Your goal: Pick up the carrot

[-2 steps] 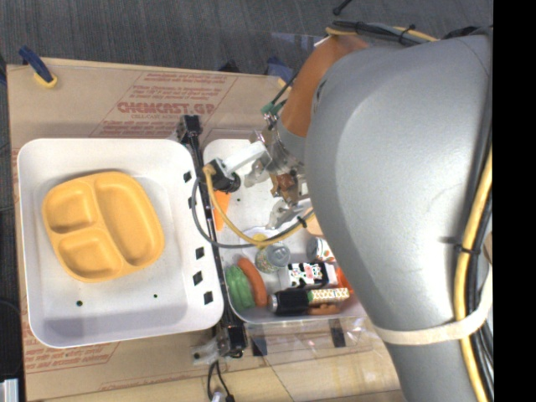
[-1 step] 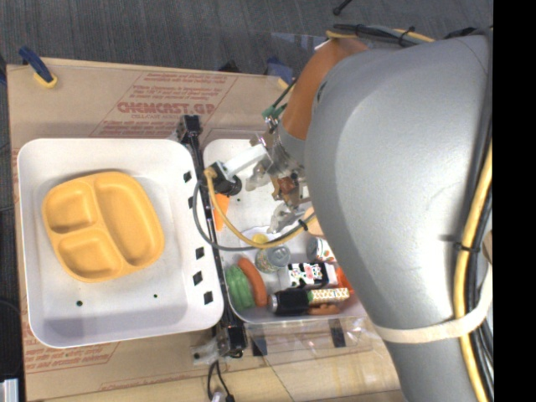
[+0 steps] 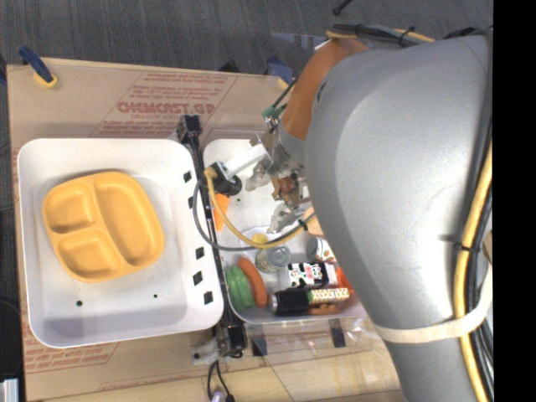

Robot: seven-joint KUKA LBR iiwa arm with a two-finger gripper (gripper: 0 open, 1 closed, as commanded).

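even, fairly bright overhead light, soft shadows. the white left bin glares slightly along its rim, with a faint grey shadow in its lower corner. the grey arm, close to the lens, looks soft and smooth; small items look grainy.

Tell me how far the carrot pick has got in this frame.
Done: the arm has reached into the right bin, with the hand low over its floor. In hand: no grasp is visible. An orange piece, probably the carrot, lies beside a green item at the bin's near end, apart from the hand. Left: reaching it, gripping and lifting. The yellow tray sits in the left bin.
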